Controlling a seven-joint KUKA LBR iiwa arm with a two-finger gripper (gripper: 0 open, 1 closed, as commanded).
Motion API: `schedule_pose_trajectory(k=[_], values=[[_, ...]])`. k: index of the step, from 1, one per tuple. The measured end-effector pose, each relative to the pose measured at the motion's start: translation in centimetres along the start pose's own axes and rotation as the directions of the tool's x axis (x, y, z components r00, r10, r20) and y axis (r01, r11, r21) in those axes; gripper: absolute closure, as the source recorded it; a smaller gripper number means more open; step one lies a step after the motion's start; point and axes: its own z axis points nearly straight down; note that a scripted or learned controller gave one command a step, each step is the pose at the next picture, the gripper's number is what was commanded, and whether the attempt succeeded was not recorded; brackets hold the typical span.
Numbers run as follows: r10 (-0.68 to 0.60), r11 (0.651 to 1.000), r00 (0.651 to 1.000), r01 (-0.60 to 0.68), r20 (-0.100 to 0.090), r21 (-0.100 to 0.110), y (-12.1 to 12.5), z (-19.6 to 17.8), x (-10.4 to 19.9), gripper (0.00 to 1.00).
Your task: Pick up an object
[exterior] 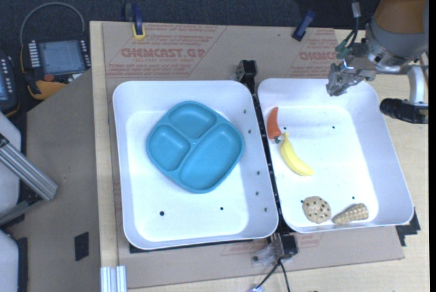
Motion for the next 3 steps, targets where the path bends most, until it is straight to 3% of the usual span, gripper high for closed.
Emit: schedule_pose_trajectory(k=[3], values=[[-0.003,1.000,1.000,0.003,-0.002,0.001,-3.4,-0.6,15.3,1.00]])
